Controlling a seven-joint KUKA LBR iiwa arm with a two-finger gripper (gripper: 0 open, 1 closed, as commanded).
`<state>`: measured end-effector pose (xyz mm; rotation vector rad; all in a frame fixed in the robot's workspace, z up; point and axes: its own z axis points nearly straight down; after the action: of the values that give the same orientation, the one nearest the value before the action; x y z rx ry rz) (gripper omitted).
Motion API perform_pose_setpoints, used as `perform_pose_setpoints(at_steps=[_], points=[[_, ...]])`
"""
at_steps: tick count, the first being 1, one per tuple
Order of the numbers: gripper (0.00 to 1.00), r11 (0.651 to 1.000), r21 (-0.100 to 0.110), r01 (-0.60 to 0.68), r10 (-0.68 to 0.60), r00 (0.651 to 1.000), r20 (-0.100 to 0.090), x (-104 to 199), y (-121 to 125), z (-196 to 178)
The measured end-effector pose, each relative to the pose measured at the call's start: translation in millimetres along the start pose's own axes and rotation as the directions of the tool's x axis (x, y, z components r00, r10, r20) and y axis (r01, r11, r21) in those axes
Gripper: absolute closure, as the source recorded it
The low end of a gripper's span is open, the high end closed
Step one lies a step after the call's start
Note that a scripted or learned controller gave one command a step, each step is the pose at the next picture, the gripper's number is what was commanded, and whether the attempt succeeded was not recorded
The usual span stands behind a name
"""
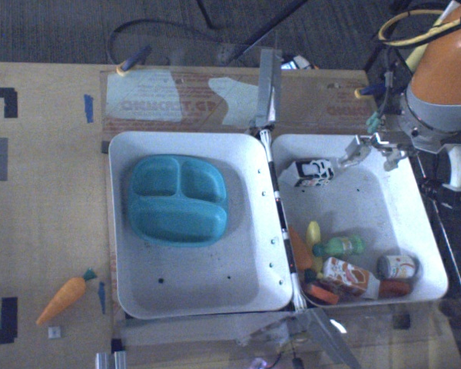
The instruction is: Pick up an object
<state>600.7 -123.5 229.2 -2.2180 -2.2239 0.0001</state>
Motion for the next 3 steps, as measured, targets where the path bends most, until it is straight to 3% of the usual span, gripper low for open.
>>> perform_pose_setpoints(at_steps=[1,2,3], points=[[0.0,0.997,-0.027,0.07,-0.07,0.998,0.003,20,41,113],[1.0,0.997,-0.035,0.066,-0.065,0.998,0.011,16,42,101],[0.0,0.997,-0.032,0.069,-0.069,0.998,0.005,20,42,102]])
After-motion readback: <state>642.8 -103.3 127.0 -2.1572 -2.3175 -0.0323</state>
